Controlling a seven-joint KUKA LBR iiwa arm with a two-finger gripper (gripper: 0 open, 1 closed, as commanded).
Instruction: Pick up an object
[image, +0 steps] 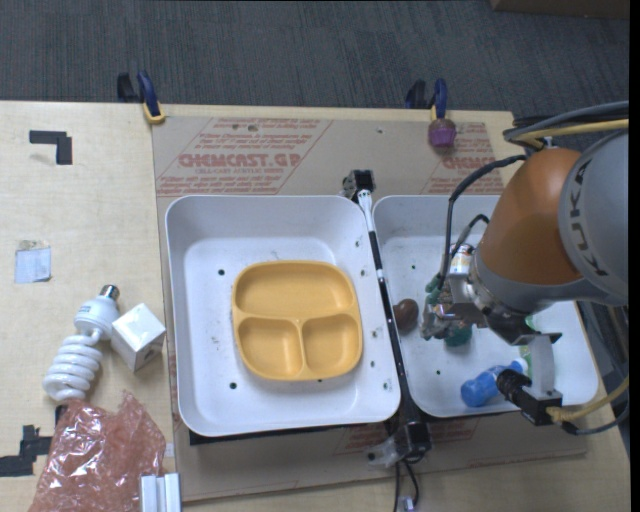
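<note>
The arm (560, 230) reaches in from the right and hangs low over the right bin (420, 225), its orange band bulking above the wrist. The gripper (445, 322) points down near the bin's middle, among a small cluster of things, and its tips are too cluttered and small to read, so I cannot tell whether the pincer is spread, pressed together or pinching anything. Just left of it a brown ball (406, 313) lies on the bin floor, close to the wall shared with the left bin (200, 260). A teal object (458, 337) sits right at the gripper's lower edge, touching or nearly so; which, I cannot tell. A blue object (482, 388) lies nearer the front of the right bin, beside the arm's black fitting. In the left bin a yellow tray (297, 320) with three compartments lies flat near the middle. Outside the bins, on the bench at left, are a spiral bulb (80, 355), a white cube (138, 334) touching it, and a crumpled pink bag (95, 455) at the front.
</note>
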